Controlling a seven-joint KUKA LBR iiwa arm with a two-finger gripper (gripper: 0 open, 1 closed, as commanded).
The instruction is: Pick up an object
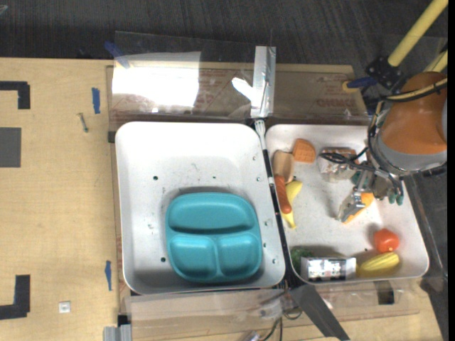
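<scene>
Two bins: shallow white trays side by side on the bench, the left bin (135, 155) and the right bin (412, 222) touching along a central divider.
Camera view, left bin: holds a teal divided plate (212, 234) with three compartments, lying toward the near edge.
Camera view, right bin, divider side: a tan block (283, 164) sits by the far corner, with an orange-red carrot (284, 194) and a yellow banana-like piece (291, 203) just below it along the wall.
Right bin, far side: a small orange piece (304, 150) lies just right of the tan block; a clear crinkled packet (335, 160) lies further right.
Right bin, near edge: a silver can (328, 267) lies on its side, a dark green item (300, 253) touching its left end, a yellow lemon-like fruit (379, 263) to its right, a red tomato (386, 241) just above that.
Arm: grey with an orange band (418, 123), reaching in from the right over the right bin.
Gripper (357, 203): low in the middle of the right bin, fingers pointing down-left.
Jaws: narrow, closed around a small orange object (364, 199) seen between the fingers.
Task object: the small orange object, at the fingertips mid-bin, left of the tomato; whether it is lifted off the floor cannot be told.
</scene>
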